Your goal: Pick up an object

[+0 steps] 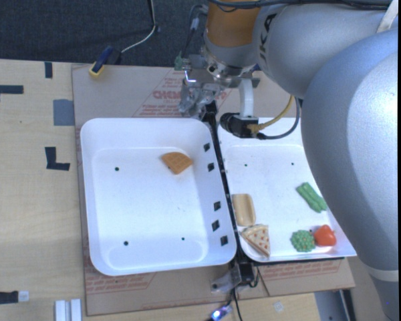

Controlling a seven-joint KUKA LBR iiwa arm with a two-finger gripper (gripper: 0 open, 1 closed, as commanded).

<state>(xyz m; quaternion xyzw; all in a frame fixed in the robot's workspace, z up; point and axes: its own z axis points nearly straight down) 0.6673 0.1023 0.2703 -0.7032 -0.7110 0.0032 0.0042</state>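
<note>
The grey arm reaches in from the right, its gripper [199, 102] hanging over the far rim where the two white bins meet — whether the fingers are wide or narrow cannot be told. A tan cracker [177, 162] lies alone in the left bin [100, 179]. The right bin [274, 172] holds a bread roll [244, 209], sandwich wedge [258, 239], broccoli [302, 240], tomato [325, 235] and green pod [311, 196].

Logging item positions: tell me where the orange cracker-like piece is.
The orange cracker-like piece lies alone in the left bin, toward its far right part, near the divider between the bins.
</note>
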